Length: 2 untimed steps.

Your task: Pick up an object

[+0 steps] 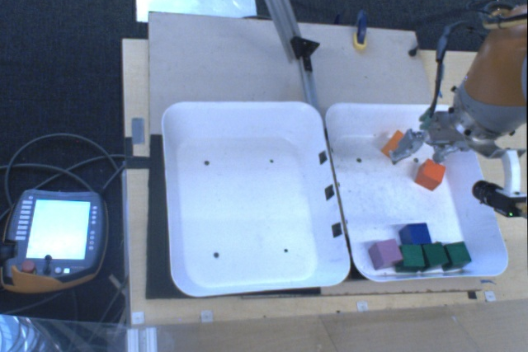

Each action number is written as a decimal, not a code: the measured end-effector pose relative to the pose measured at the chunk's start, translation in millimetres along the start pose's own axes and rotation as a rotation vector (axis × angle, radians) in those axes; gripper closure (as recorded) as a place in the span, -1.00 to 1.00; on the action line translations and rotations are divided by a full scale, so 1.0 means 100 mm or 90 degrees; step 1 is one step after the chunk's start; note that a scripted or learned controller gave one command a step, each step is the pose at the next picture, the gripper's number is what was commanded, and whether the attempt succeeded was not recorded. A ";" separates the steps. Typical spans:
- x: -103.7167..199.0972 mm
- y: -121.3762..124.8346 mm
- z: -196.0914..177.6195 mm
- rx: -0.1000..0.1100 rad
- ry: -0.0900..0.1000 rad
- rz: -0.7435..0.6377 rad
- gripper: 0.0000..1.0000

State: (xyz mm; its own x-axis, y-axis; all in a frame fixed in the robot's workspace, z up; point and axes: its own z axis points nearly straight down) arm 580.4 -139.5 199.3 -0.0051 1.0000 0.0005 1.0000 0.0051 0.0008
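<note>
From the overhead camera view, the grey arm with the orange band is reaching in from the right over the right-hand shallow white plastic bin point(483, 202). Its two-finger gripper point(415, 146) is hanging low beside a small orange block point(393, 143), which is lying near the bin's upper middle; whether the fingers are spread or closed I cannot tell. A second, larger orange cube point(429, 175) is sitting just below the gripper, apart from the first.

Along the bin's lower edge, a pink block point(384, 253), a blue block point(415, 233) and a row of green blocks point(432, 256) are crowding together.

The orange pieces are looking rigid, light and flat-faced, likely foam or painted wood; opposite flat sides should offer the surest hold.

The left-hand white bin point(177, 202) is showing a smooth, speckled floor.
</note>
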 end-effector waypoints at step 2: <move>0.02 -0.05 0.62 0.003 0.000 0.002 -1.00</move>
State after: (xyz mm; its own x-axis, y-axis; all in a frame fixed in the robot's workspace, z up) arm 575.7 -137.8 137.7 -0.0021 1.0000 0.0010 1.0000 0.0021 -0.0047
